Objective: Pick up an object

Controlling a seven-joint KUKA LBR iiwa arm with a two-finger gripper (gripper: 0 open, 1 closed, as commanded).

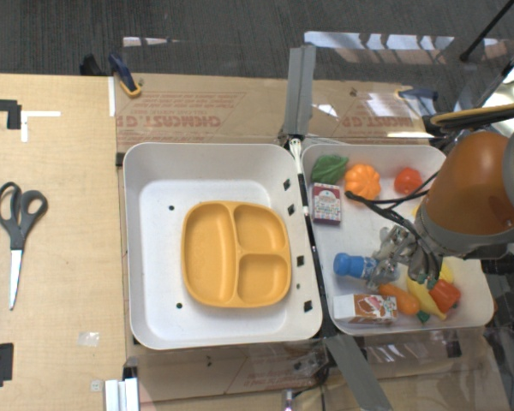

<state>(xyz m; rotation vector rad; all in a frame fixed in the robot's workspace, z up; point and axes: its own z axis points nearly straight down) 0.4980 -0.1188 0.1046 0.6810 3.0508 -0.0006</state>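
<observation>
Nothing lifted yet: metal two-finger gripper (pixel 392 259) low in the right white bin (pixel 463 319), just right of a blue plastic bottle (pixel 349 266). Jaw state impossible to tell.

Pale wooden surface (pixel 60 229) carries two shallow white plastic bins side by side, left bin (pixel 146 255) and right bin (pixel 475 311), with black-handled steel scissors (pixel 19 229) lying at its far left.

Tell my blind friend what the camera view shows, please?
A robot arm's gripper reaches down into the right bin among toy foods, beside a blue toy. The left bin holds a yellow divided plate, and scissors lie on the bench.
</observation>
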